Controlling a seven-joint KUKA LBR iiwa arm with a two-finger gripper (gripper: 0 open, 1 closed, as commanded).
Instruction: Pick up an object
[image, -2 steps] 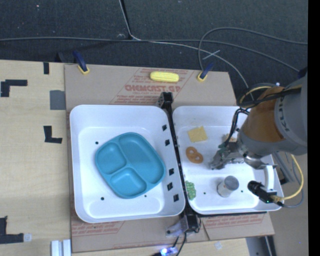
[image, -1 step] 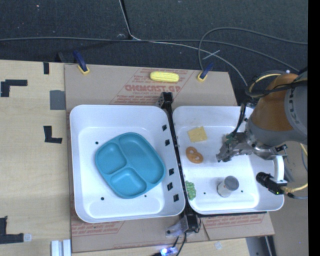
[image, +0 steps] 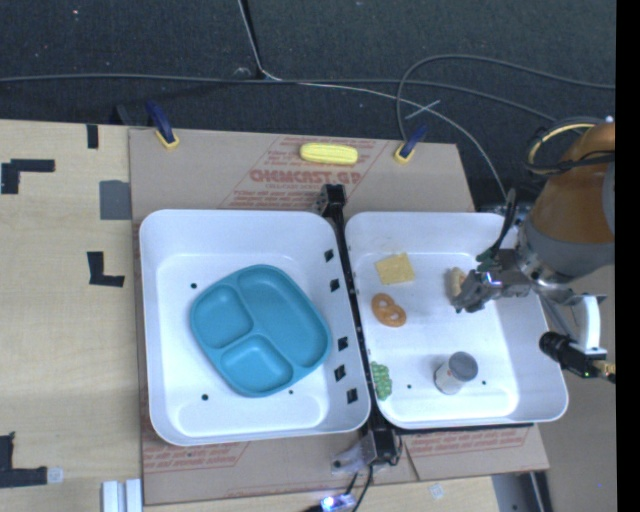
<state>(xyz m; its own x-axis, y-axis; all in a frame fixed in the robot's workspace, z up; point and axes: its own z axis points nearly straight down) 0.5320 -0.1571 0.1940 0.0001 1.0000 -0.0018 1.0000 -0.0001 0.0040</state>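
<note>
My gripper (image: 471, 294) hangs low over the right bin (image: 520, 400), near the middle of its right half. A small tan object (image: 457, 281) lies right against its left side; whether it is held is unclear. Further left in that bin lie a yellow square piece (image: 394, 268) and an orange pretzel-shaped ring (image: 388, 309). A small grey can (image: 456, 372) stands toward the front, below the gripper. A green item (image: 381, 378) rests at the bin's front left edge.
The left bin (image: 165, 240) holds a blue divided plate (image: 260, 328). A yellow corn-like toy (image: 328, 153) lies on the cardboard behind the bins. Cables run across the dark floor at the back. The arm's grey and orange body (image: 575, 215) overhangs the right bin's right rim.
</note>
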